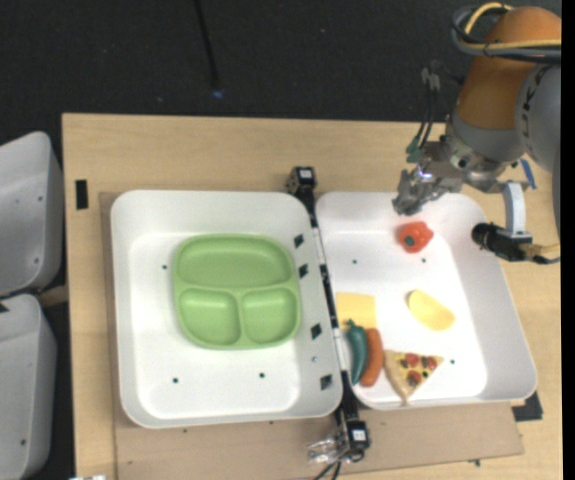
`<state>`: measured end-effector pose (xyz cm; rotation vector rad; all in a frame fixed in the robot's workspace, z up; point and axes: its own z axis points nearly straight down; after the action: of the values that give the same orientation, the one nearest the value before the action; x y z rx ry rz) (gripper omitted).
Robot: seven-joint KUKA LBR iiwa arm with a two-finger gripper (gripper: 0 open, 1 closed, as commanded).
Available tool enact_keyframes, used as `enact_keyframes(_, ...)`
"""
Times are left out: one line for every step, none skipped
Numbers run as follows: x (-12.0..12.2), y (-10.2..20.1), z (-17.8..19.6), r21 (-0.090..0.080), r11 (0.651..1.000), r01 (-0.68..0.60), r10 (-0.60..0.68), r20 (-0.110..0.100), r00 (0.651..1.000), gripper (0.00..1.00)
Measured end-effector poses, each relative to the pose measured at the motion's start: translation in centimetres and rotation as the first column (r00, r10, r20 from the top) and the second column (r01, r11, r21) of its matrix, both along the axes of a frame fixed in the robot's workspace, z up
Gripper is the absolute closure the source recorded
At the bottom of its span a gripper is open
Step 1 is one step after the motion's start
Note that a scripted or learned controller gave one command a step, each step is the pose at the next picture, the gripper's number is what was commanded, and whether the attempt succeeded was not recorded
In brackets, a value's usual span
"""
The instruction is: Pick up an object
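The right bin [487,298] holds several toy foods. A small red pepper-like piece [415,236] lies near its far edge. Nearer the middle rest a yellow oval piece [430,310] and a yellow cheese square [357,310]. An orange-red chili with a green stem [366,354] and a pizza slice [410,370] lie at the front. My gripper [408,202] hangs over the bin's far edge, just up and left of the red piece, with nothing visible between its fingers.
The left bin [137,368] holds a green three-compartment plate [235,290]. A black divider with clips [319,298] runs between the bins. The arm [497,88] comes in from the upper right. White panels [7,268] stand at the far left.
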<state>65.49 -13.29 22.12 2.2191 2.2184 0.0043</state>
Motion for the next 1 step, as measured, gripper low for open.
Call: enact_keyframes(-0.17, -0.17, 6.24, -0.001, 1.000, -0.003, 0.003, 0.001, 1.000, 1.00)
